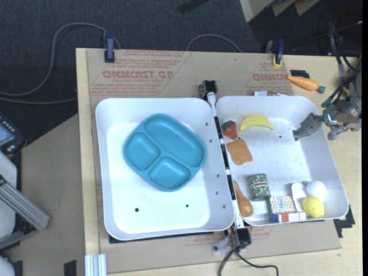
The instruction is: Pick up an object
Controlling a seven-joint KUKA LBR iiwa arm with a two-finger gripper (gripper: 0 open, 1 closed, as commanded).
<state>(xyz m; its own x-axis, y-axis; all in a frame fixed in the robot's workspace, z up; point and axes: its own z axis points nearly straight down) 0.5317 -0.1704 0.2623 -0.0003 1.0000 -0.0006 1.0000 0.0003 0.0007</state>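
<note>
1. I count two bins: left bin (115,211), right bin (287,165).
2. One blue plate (164,152).
3. One banana (256,122).
4. One lemon (313,206).
5. One egg (315,190).
6. One can (259,186).
7. One box (284,206).
8. One carrot (303,83), outside the bins.
9. Two blue clamps (109,46) (278,53).

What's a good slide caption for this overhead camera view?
Gripper over the toy-food bin; blue plate alongside.
</note>
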